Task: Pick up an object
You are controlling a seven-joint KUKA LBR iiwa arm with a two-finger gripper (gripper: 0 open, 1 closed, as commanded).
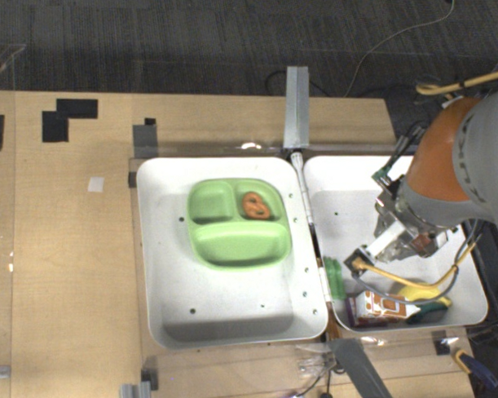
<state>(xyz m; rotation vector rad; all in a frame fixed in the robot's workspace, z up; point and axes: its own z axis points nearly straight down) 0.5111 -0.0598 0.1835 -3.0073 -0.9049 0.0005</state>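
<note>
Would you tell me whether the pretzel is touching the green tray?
Touching: the camera view shows the pretzel lying inside the upper-right compartment of the green tray.

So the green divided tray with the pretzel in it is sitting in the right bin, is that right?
Not quite. The camera view shows the green divided tray, with the pretzel in its upper right compartment, sitting in the left bin, not the right one. The right bin is where the arm reaches in.

A light wood surface [64, 266] is seen carrying two shallow white bins placed side by side, touching along a shared edge: the left bin [165, 238] and the right bin [342, 187]. Black patches [67, 117] are marked near its far left edge.
</note>
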